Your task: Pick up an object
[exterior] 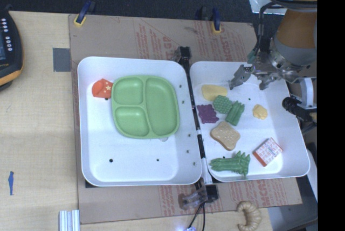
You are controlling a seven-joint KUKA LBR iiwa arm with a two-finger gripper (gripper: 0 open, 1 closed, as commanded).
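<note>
The gripper hangs over the far part of the right bin, its two fingers spread wide with nothing between them. Just below it, near the bin's far left corner, lies a pale yellow piece, touching a pair of dark green ridged toys that sit side by side. A purple toy rests against the bin's left edge, just beside the green pair. Toward the middle sits a tan slice of toy bread, and near the front edge a green spiky toy lies lengthwise. A small yellow lump sits apart toward the right edge, and a red-and-white packet lies tilted near the front right corner.

The left bin holds a green divided plate (three compartments) in its far half, with a red toy bearing a yellow star touching the plate's left rim. On the table, a tan curled object lies past the right bin's front edge.
</note>
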